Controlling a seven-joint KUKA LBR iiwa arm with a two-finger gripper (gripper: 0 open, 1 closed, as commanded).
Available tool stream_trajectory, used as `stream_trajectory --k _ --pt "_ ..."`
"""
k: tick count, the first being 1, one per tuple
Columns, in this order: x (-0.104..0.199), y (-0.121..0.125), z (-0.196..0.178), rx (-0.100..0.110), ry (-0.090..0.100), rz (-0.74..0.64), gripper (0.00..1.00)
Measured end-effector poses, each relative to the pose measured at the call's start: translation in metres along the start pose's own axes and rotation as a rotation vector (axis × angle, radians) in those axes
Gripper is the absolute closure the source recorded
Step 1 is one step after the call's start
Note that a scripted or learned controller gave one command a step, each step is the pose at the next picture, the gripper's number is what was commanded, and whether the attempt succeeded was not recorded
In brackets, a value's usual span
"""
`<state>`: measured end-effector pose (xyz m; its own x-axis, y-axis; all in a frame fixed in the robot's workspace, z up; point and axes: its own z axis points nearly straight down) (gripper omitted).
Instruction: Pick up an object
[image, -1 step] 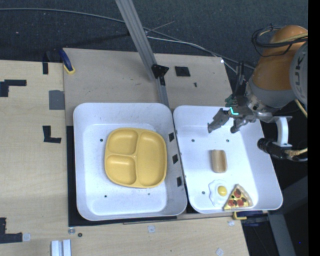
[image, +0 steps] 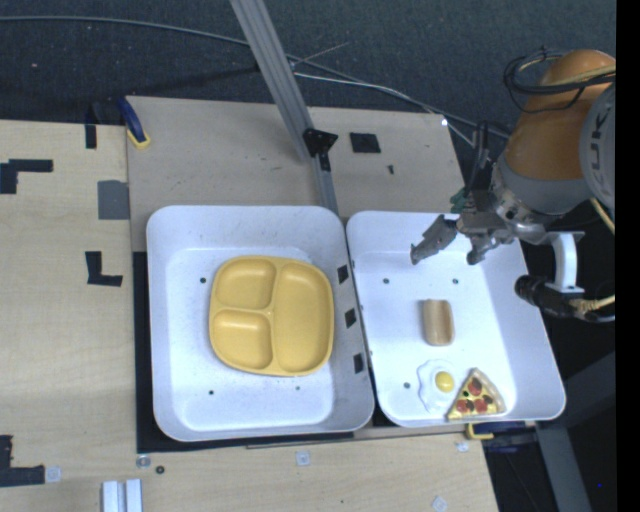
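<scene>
Currently the grey two-finger gripper (image: 452, 246) is seen over the far end of the right-hand shallow white plastic bin (image: 395, 255), fingers spread apart, nothing between them. One dark fingertip (image: 420, 252) points toward the bin's middle, the other (image: 476, 254) sits nearer the arm side. The grey arm with the orange band (image: 560, 105) is angled in from the right.

Nearest candidate: a small tan bread-like roll (image: 437, 322), lying lengthwise on the bin floor, just nearer the camera than the gripper and clear of everything else. Beyond it, near the front rim, a flat white-and-yellow fried-egg toy (image: 437, 385) is found touching or almost touching a triangular pizza-slice toy with red toppings (image: 475, 395).

The left-hand white bin (image: 180, 330) is occupied by a yellow three-compartment plastic plate (image: 271, 315), well apart from the gripper.

Step judged: approach, pre-grasp; no contact made yet. For the next move, the gripper would need to be shifted over the roll, fingers aligned across its short axis, then lowered and closed. The egg and pizza are judged harder: flat, little to clamp.
</scene>
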<state>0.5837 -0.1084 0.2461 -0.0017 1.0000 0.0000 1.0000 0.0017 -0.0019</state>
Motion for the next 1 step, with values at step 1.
stream_trajectory --k 1 --pt "0.0045 -0.0040 0.0448 0.004 0.000 0.000 0.00"
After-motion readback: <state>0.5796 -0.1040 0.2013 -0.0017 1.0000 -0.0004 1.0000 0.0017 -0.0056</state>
